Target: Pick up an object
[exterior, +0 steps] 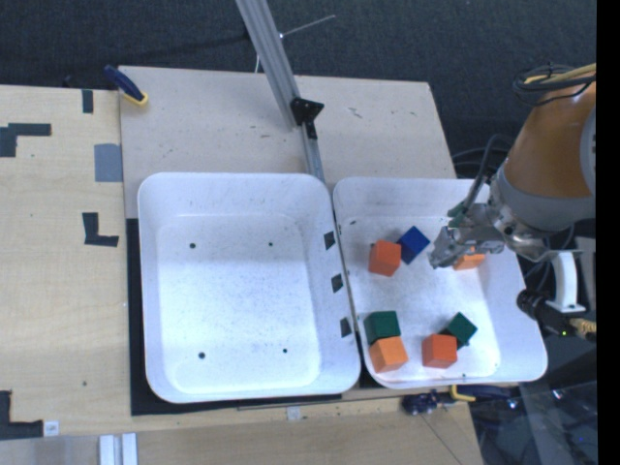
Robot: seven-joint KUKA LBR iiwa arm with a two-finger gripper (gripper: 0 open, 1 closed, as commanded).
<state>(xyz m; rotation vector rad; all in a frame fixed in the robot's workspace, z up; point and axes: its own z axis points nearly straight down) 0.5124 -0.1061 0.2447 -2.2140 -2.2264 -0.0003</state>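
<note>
My pincer (455, 250) hangs low over the right bin (426, 194), near that bin's right wall and about midway along it. Its metal fingers are grey and blurred together from this height, so I cannot tell whether they stand apart or closed. Just under and beside them a small orange block (471, 260) peeks out, mostly hidden by my wrist; it may be between the fingers or merely lying beneath them, and its long axis is too covered to read.

The bins are shallow, white, smooth plastic with rounded corners, faintly speckled. The other pieces look like matte, hard-edged cubes. An orange cube (385, 258) sits toward the bin's middle with a blue cube (414, 243) touching its right side, turned corner-on. Near the front left corner a dark green cube (382, 325) rests against another orange cube (388, 353). Toward the front edge a red-orange cube (439, 350) lies just beside a tilted green cube (461, 328). The left bin (232, 187) sits alongside.
</note>
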